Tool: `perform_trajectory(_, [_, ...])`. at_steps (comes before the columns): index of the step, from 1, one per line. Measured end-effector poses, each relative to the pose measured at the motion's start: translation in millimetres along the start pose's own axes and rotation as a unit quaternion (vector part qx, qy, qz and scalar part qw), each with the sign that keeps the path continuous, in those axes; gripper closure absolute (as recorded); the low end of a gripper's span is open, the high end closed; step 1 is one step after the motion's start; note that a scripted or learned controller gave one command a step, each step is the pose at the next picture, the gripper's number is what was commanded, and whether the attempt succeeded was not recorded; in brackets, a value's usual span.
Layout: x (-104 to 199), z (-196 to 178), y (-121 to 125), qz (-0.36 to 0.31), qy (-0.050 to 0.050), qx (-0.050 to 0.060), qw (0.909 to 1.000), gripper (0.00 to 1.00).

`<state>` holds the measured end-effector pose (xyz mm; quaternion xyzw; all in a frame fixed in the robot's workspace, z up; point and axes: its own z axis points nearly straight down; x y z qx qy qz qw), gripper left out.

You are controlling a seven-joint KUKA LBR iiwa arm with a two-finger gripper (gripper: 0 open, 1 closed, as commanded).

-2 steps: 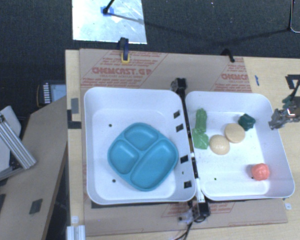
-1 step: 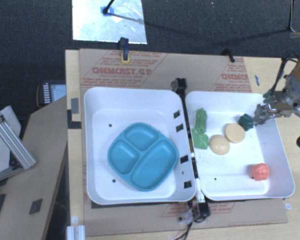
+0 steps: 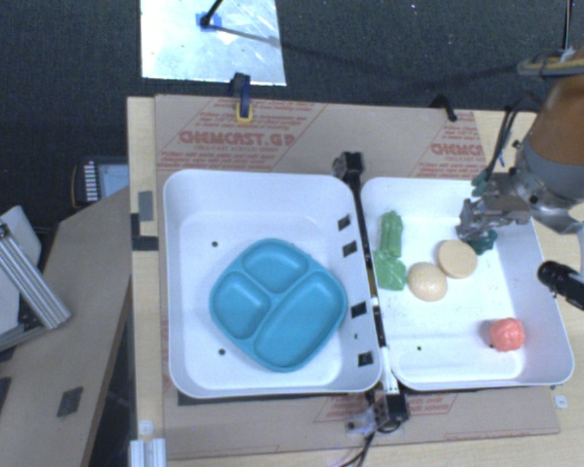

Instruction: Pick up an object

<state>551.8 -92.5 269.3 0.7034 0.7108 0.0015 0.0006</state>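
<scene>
two round tan buns [image 3: 442, 269] side by side, touching, near the middle of the right bin [image 3: 550, 358]. just above and right of the upper bun, a gripper [image 3: 480, 229] hanging low over the bin, a small teal thing [image 3: 484, 244] at its tip; grip and opening impossible to tell. left of the buns, green vegetable pieces [image 3: 389, 251] along the bin's left wall. lower right, well apart, a pinkish-red ball [image 3: 506, 334]. in the left bin [image 3: 190, 197], a blue divided plate [image 3: 278, 303]. beneath both, a cardboard sheet [image 3: 273, 134] on the bench.
</scene>
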Motion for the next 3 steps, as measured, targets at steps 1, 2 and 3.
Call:
perform_trajectory(1, [53, -1, -2, 0.0, 0.0, 0.001, 1.0, 1.0])
perform_trajectory(2, [112, 7, 11, 0.0, 0.0, 0.0, 1.0, 1.0])
perform_trajectory(3, [155, 17, 9, 0.001, 0.0, 0.001, 1.0, 1.0])
